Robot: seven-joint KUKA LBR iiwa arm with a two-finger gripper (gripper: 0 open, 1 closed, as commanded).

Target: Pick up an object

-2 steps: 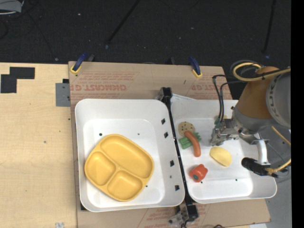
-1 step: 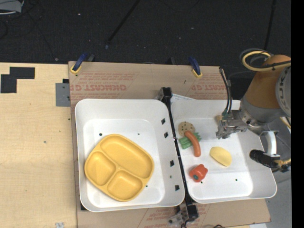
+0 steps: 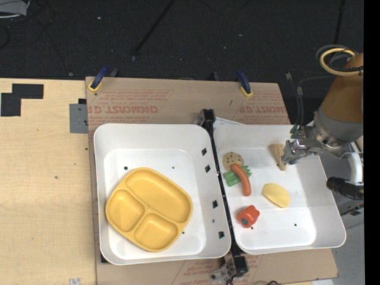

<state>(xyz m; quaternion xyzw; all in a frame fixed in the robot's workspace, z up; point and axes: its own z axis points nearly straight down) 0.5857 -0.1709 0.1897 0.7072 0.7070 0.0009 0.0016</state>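
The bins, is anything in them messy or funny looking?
Nothing is spilled or broken. The yellow tray sits turned at a slant in the left bin. In the right bin, the carrot lies across a green piece and a round cookie.

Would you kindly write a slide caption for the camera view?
KUKA gripper reaches a tan object in the right bin; yellow tray fills the left.

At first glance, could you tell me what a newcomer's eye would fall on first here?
Probably the yellow divided tray, lying large in the left bin. Next come the small toy foods in the right bin: a carrot, a red pepper and a yellow piece. The gripper sits at that bin's far right side, by a tan object.
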